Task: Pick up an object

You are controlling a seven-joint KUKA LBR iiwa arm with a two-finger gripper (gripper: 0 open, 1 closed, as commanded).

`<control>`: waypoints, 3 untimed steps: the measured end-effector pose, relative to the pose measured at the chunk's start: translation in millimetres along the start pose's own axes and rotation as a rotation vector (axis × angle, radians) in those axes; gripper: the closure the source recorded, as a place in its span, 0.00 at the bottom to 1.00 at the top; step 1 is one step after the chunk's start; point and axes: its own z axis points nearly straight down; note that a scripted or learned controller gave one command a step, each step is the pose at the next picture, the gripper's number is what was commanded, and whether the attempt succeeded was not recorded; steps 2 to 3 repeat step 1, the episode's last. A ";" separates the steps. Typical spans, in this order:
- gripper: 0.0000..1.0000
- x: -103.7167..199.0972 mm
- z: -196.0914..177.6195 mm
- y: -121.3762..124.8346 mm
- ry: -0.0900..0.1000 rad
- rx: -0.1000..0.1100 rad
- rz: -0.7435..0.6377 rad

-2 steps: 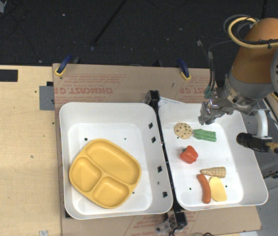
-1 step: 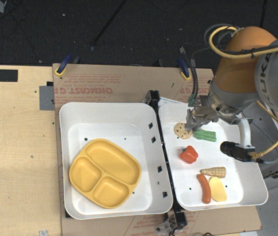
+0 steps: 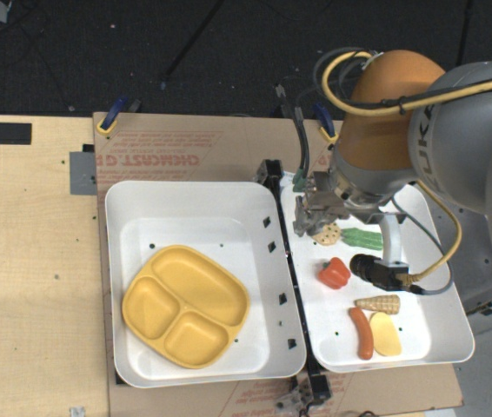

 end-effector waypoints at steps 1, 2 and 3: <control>1.00 56.2 12.1 -7.4 0.000 0.000 0.000; 1.00 56.2 12.1 -7.4 0.000 0.000 0.000; 1.00 56.2 12.1 -7.4 0.000 0.000 0.000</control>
